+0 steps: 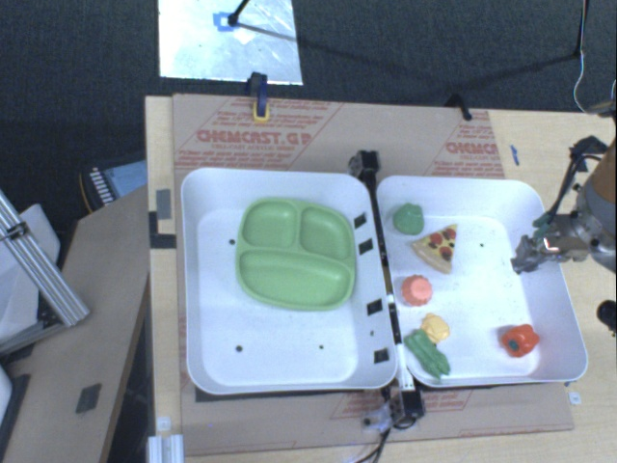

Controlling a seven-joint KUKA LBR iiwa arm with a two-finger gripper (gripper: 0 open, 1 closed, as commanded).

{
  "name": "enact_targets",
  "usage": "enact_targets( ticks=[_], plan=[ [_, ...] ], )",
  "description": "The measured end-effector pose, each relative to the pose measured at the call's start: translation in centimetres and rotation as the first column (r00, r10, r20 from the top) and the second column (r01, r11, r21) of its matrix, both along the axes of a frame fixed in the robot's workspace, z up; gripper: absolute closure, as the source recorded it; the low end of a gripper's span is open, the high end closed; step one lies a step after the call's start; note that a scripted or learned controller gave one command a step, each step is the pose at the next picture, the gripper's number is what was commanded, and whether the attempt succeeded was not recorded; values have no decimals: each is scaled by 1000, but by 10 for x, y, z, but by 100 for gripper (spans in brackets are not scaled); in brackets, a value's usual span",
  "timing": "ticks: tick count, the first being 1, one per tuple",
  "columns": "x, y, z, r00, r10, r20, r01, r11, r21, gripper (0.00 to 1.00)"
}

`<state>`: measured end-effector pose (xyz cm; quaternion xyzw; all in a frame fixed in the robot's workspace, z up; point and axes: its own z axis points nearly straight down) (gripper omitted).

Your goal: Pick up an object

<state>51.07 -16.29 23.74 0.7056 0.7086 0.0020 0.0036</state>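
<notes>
Gripper (528,257) sat at 3 o'clock over the right bin (482,196), near its right wall; couldn't tell its opening, saw nothing in it. Nearest item was the red pepper (519,340), toward 6 o'clock; pizza slice (437,247) lay toward 9. Bare bin floor lay between them. Board (318,133) beneath read "CHEMCAST GP". Left bin (212,355) held a green tray (294,254).

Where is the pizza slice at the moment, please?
The pizza slice lies in the right bin, in its upper left part, just below and right of the green ball and above the pink piece.
</notes>
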Motion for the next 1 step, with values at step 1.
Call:
enact_targets(
  ticks=[1],
  plan=[
    [1,55,-11,1000,5,-6,-5,1000,4,100]
  ],
)
